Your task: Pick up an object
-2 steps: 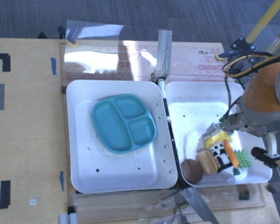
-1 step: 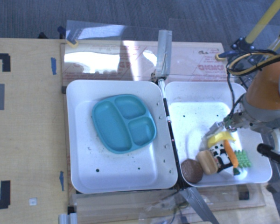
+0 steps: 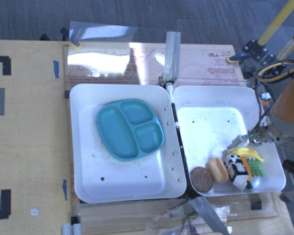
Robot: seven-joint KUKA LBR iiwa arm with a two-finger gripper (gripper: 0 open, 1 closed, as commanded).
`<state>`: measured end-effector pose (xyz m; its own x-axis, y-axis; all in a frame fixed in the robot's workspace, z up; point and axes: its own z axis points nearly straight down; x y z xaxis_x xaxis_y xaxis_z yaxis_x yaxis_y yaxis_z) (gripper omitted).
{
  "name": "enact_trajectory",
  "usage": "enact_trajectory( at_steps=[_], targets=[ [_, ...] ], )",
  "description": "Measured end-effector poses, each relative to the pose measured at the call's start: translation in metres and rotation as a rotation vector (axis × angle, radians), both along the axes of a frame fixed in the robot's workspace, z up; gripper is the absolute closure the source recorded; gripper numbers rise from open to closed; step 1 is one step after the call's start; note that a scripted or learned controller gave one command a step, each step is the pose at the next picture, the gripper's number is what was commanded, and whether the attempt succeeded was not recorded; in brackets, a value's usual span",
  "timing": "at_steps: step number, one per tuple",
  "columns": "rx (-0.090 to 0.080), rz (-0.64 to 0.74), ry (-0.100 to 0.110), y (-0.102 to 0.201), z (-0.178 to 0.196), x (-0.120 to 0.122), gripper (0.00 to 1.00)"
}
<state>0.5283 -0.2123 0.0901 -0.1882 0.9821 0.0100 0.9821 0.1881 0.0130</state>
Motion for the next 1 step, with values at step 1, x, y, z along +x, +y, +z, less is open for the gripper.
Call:
enact_trajectory(
  at_steps=[1],
  targets=[
    [0.003, -0.088, 0.005, 0.0027, -0.0008, 0.0528, 0.0]
  ],
)
